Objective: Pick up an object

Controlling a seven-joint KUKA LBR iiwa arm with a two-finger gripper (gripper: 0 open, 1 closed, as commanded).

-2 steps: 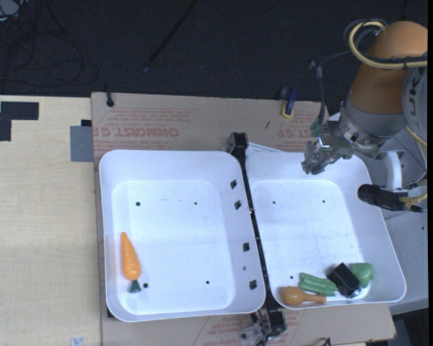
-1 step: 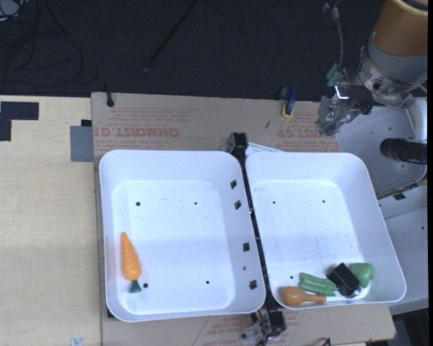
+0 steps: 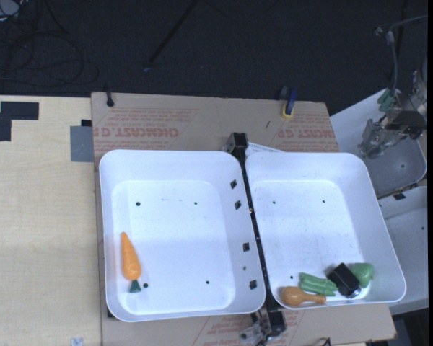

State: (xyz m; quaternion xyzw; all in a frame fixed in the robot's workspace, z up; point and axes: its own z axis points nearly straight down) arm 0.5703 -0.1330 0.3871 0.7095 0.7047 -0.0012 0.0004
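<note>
An orange toy carrot (image 3: 130, 259) with a green stub lies near the left wall of the left bin (image 3: 166, 166). In the front right corner of the right bin (image 3: 310, 166) several small things huddle together: a tan pear-shaped toy (image 3: 301, 296), a green pod-like toy (image 3: 318, 284), a black block (image 3: 344, 279) and a green rounded toy (image 3: 362, 272). My gripper (image 3: 379, 137) hangs outside the bins, past the right bin's far right corner, well away from every object. Nothing is seen held in it.
Both bins sit on a cardboard sheet (image 3: 173, 125) atop a pale wooden bench (image 3: 36, 229). A black divider strip (image 3: 247, 222) runs between the bins. A blue and yellow clip (image 3: 289, 102) stands at the cardboard's far edge. Grey surfaces lie to the right.
</note>
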